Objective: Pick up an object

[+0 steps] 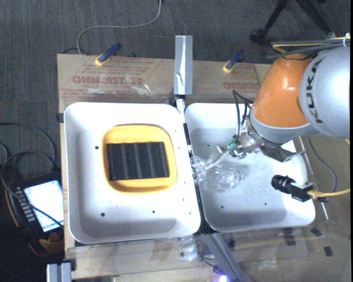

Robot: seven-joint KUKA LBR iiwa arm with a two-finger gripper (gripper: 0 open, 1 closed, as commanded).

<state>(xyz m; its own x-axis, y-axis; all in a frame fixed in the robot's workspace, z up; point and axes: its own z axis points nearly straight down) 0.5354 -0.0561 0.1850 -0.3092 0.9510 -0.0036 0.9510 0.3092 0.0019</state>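
Two bins sit side by side on the bench. In the left bin (76, 175) a tray (139, 157) lies near the middle, a little toward the far edge. In the right bin (265, 213) a crinkly plastic thing (219, 172) lies close to the left wall, next to the wall the two bins share. The arm (300, 93) reaches in over the far right corner of this bin, and its gripper (235, 147) is just behind the plastic thing.
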